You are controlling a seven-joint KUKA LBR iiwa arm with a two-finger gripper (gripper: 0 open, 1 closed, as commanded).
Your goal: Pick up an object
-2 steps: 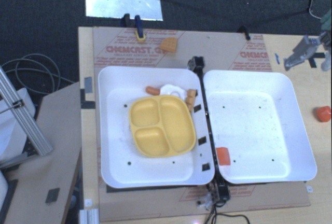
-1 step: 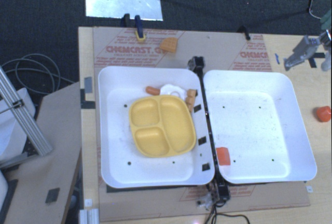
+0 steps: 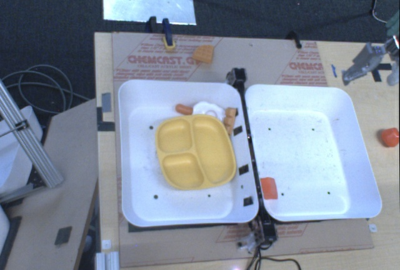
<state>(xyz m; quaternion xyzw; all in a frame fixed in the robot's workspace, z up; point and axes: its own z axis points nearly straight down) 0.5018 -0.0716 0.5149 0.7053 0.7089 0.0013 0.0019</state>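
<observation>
My bench (image 3: 156,53) bears two white bins (image 3: 134,156) side by side; a tan block (image 3: 203,54) lies far left, an orange piece (image 3: 389,137) right.

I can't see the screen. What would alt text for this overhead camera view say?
Two shallow white bins sit side by side on a bench: the left bin holds a yellow divided tray, a small orange sausage-shaped piece and a white item, the right bin an orange block. The robot's gripper hangs at the upper right, outside the bins.
</observation>
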